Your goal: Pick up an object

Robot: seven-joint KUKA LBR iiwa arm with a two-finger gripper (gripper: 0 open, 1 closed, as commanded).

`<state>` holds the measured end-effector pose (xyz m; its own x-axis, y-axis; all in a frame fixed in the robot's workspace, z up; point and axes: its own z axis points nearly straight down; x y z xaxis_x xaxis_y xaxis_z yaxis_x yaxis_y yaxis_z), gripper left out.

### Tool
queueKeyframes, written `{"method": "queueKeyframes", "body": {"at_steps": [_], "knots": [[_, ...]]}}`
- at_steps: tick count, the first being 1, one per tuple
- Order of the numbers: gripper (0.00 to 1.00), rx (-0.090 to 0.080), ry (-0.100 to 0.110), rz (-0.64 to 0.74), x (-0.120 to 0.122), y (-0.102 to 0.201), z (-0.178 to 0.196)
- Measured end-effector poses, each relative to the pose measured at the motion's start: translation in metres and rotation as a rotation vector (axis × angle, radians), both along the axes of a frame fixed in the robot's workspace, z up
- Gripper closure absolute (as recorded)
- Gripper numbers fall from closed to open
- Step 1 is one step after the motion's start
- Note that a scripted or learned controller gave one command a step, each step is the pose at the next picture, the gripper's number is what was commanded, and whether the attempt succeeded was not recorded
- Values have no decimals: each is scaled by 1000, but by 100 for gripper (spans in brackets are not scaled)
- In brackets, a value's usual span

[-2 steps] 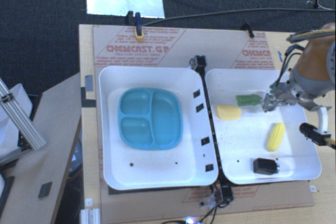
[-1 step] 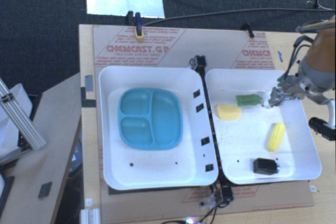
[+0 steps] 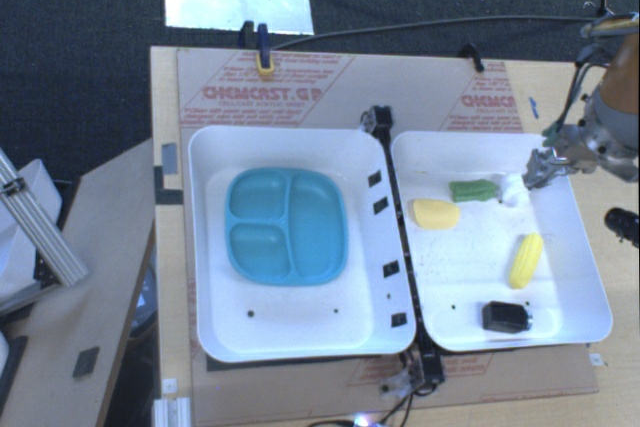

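Note:
The right bin (image 3: 590,285) holds a green oblong piece (image 3: 473,190), a pale yellow lump (image 3: 435,213), a yellow corn-like piece (image 3: 526,260) and a small black block (image 3: 506,316). My gripper (image 3: 536,173) comes in from the right and hangs over the bin's upper right part, just right of the green piece and close to a small white bit (image 3: 512,189) at its end. Nothing is visibly held.
The left bin (image 3: 215,315) holds a blue divided plate (image 3: 287,225). A black clipped divider (image 3: 392,215) runs between the two bins. A cable (image 3: 430,23) crosses the bench behind them.

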<state>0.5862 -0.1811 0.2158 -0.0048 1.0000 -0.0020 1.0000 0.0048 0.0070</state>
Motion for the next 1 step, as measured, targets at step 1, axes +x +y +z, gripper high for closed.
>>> {"method": "queueKeyframes", "body": {"at_steps": [1], "knots": [[100, 1, 3, 0, 1, 0, 16]]}}
